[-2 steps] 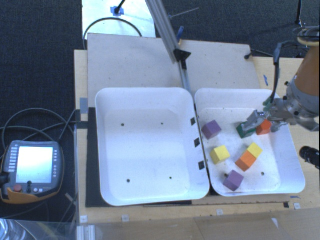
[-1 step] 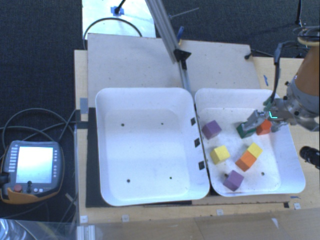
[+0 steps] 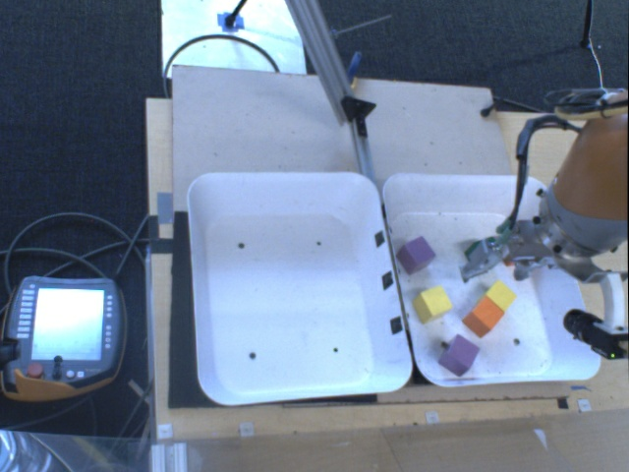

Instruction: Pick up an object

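Observation:
The right bin holds several small cubes. A purple cube lies near its left wall, with a yellow cube below it. A second yellow cube touches an orange cube in the middle. Another purple cube sits near the front wall. My gripper hangs over the middle of this bin, just above and left of the yellow and orange pair and to the right of the upper purple cube. The grey and orange arm reaches in from the right.
The left bin stands beside the right one, with a shared ridge and black clips between them. A slanted metal pole crosses the board behind the bins. A teach pendant lies off the bench at left.

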`<state>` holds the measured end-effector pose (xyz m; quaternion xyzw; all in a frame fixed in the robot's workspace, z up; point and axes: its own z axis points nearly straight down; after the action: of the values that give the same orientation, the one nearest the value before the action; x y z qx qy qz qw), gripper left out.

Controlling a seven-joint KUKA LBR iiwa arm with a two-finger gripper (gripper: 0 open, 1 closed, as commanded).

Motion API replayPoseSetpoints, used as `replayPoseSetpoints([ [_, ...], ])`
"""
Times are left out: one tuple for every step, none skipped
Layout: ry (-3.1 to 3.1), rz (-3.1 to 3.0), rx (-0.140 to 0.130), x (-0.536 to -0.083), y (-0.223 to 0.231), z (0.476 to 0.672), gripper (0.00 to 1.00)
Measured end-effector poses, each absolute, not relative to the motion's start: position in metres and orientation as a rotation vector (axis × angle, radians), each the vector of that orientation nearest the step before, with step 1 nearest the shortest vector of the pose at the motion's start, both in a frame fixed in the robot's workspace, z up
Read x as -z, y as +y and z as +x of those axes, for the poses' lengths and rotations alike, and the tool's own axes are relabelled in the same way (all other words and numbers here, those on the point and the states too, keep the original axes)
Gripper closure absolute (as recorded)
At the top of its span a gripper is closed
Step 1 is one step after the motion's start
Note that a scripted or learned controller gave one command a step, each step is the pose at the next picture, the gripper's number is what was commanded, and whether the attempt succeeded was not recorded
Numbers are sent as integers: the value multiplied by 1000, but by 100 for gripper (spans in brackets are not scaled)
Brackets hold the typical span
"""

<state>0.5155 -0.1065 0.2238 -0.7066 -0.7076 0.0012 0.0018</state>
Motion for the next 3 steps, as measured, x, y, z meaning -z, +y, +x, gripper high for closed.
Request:
replayPoseSetpoints([
  [-2222, -2217, -3, -175, -107, 525, 0],
  [-2222, -2217, -1, -129, -100, 530, 0],
  [-2227, -2219, 4, -142, -101, 532, 100],
])
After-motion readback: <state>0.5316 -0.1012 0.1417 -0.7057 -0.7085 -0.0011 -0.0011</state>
